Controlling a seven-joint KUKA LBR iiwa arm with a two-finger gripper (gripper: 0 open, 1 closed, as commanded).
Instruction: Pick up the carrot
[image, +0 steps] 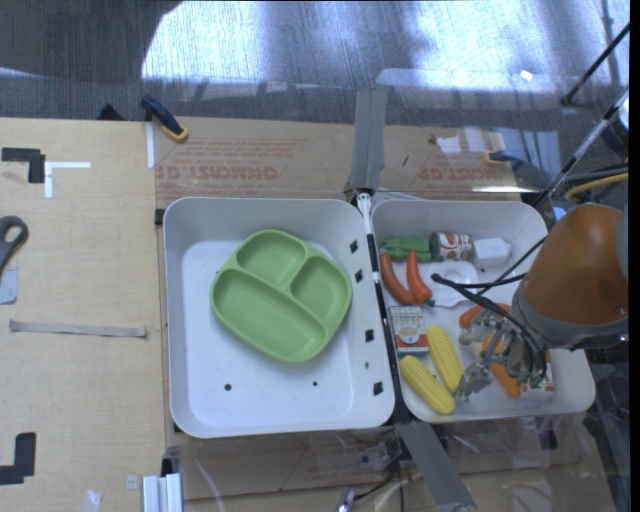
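In the right bin (560, 400) my gripper (487, 352) hangs low over the front right part, under the orange wrist band (585, 265). An orange, carrot-like piece (506, 381) lies right beside and partly under the gripper head, and another orange bit (469, 317) shows at its left edge. I cannot tell whether either is held. Two longer orange-red pieces (394, 280) lie side by side near the bin's left wall, away from the gripper.
Two yellow corn cobs (444, 358) lie just left of the gripper, beside a small printed packet (407, 328). A green vegetable (405, 247), a small bottle (452, 245) and a white box (492, 250) line the far wall. The left bin (190, 330) holds a green divided plate (282, 295).
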